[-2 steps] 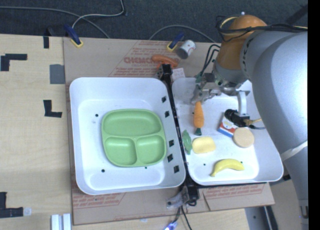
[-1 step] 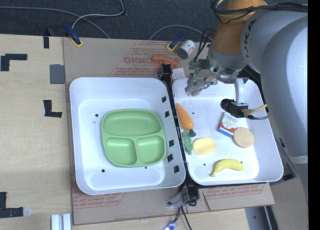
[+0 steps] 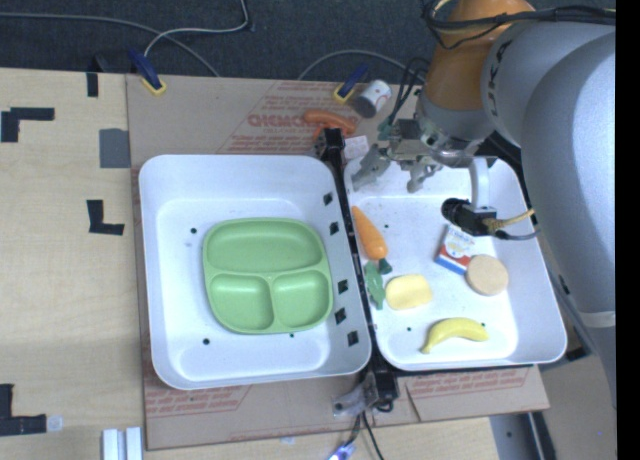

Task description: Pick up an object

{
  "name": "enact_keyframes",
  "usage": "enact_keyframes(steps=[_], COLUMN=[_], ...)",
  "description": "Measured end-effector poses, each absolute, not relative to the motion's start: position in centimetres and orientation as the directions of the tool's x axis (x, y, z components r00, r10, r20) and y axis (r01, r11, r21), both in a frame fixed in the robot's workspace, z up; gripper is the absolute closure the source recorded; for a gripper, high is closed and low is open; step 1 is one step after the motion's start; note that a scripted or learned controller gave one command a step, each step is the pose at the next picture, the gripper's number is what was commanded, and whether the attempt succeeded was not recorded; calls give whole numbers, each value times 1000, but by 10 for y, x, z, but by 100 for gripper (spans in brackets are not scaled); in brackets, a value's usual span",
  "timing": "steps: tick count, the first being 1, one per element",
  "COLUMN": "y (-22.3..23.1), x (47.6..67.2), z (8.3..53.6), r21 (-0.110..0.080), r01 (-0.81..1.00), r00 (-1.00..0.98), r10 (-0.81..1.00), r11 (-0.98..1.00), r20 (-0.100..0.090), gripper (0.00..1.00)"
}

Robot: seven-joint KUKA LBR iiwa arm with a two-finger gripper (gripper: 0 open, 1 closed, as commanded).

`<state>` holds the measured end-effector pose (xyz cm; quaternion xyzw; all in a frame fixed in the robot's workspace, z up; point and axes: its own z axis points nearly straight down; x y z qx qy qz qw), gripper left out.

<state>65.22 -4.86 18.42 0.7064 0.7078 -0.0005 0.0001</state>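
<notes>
The claw (image 3: 395, 163) hangs over the far left corner of the right bin (image 3: 530, 348), its fingers spread open with nothing between them. This looks like the approach step, no pick made yet. The carrot (image 3: 369, 233) lies nearest, just near of the claw; the next move calls for dropping over it and closing

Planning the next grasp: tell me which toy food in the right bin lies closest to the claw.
The carrot, orange with a green top, by the bin's left wall; the claw hangs just above it.
</notes>
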Motion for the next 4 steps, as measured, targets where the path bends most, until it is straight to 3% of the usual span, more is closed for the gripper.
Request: enact_keyframes(steps=[1, 4], y=[-51, -51], x=[613, 613], z=[184, 184], r21=[-2, -2], r01=[1000, 1000], r00=[0, 0], r10=[1000, 1000], r11=[0, 0], r20=[-1, -1], gripper=[0, 0])
